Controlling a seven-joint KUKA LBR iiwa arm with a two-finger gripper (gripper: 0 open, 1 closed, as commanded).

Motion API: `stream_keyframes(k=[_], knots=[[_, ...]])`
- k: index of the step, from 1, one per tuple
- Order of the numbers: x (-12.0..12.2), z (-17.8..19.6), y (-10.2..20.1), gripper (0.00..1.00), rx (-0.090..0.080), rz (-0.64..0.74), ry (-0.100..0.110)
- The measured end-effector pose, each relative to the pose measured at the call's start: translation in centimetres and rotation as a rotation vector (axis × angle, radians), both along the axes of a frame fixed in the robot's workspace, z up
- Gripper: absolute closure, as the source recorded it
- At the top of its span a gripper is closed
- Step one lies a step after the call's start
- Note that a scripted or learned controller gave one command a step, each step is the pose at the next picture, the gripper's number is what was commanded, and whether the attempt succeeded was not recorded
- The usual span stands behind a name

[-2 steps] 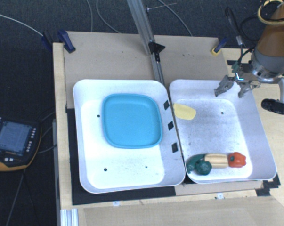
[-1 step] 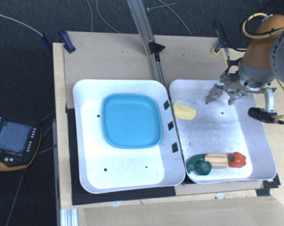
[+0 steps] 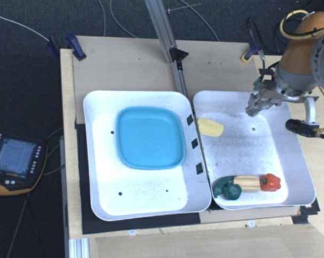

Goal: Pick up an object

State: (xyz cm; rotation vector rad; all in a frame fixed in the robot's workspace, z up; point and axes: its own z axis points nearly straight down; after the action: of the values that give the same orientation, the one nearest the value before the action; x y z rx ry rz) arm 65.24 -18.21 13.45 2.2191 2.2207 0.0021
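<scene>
Gripper (image 3: 253,109) over right white bin (image 3: 290,160), upper area; can't tell finger state from here. Nearest pick I see: flat pale-yellow piece (image 3: 210,127), lying left and slightly toward near side, long axis roughly across bin.

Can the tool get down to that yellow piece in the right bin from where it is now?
Probably yes. The tool hangs over the far side of the right bin, and the yellow piece lies alone near the left wall with bare floor around it. That wall beside it may crowd a grasp.

arm (image 3: 307,42) cut off at right edge, pincer (image 3: 251,109) tips blurred
</scene>
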Motion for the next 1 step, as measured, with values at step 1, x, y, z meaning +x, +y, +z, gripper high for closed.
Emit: stream_keyframes(k=[1], knots=[[0.17,4.31,0.32,1.0,0.0,0.0,-0.001]])
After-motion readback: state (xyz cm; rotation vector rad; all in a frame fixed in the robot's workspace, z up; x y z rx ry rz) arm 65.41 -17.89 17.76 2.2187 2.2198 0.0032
